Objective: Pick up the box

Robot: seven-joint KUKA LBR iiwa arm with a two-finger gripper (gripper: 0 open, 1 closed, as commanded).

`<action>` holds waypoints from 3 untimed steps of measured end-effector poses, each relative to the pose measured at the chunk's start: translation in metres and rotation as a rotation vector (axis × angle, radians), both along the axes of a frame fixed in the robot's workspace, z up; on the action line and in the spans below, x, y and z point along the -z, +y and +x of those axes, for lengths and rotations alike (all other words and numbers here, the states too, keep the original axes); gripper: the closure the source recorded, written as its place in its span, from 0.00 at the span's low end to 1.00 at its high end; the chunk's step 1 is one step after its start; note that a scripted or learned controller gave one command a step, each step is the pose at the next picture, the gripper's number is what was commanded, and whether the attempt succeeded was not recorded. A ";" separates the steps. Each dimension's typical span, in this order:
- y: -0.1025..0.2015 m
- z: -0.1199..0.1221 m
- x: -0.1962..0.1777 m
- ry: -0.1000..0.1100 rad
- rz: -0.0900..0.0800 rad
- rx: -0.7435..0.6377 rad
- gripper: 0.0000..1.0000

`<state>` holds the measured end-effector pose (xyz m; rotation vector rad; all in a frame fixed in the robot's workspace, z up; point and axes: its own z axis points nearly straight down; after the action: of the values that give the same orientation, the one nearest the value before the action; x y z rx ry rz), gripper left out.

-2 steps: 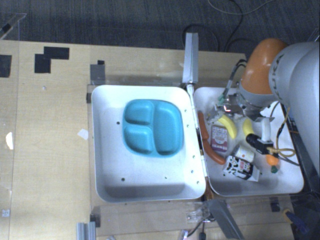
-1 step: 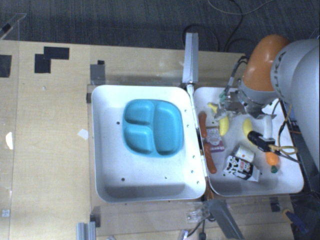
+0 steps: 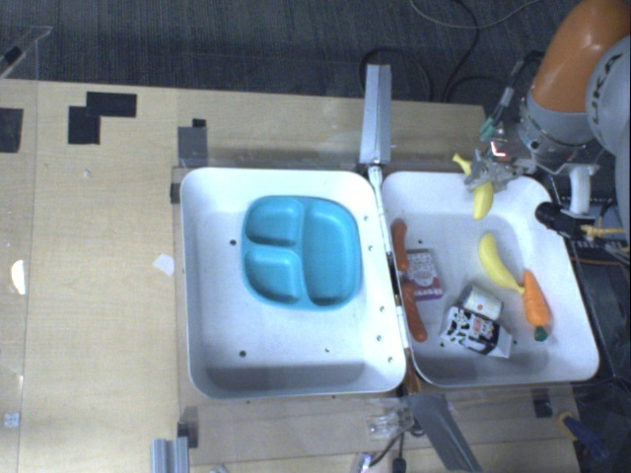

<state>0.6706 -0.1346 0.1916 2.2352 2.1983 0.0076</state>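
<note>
nearest me, at the front of the right bin (image 3: 582,358), the box (image 3: 476,329) lay tilted on the floor, white with dark printing, untouched and well apart from the arm. just beside it to the right i saw a carrot (image 3: 535,302) lying lengthwise, and a banana (image 3: 498,262) just behind the box, its lower end near the carrot. left of the box a small packet (image 3: 423,274) rested near the middle of the bin, and along the bin's left wall two sausages (image 3: 405,279) lay end to end. in the left bin (image 3: 207,294) a blue divided tray (image 3: 301,250) sat flat, with three compartments. farther back, over the rear right corner of the right bin, the gripper (image 3: 485,177) hung from the grey arm (image 3: 582,57) with its orange band, and a second banana (image 3: 481,200) showed right at its tip, hanging down. i could see the yellow fruit pinched at the claw, so i read it as closed on that banana, not on the box.
</note>
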 end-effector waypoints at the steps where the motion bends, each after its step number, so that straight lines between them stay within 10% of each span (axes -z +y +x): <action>1: -0.001 0.000 -0.101 -0.002 0.000 0.020 1.00; 3: -0.016 0.000 -0.110 0.000 0.001 0.184 1.00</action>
<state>0.6702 -0.1511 0.3018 2.4282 1.9843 0.0075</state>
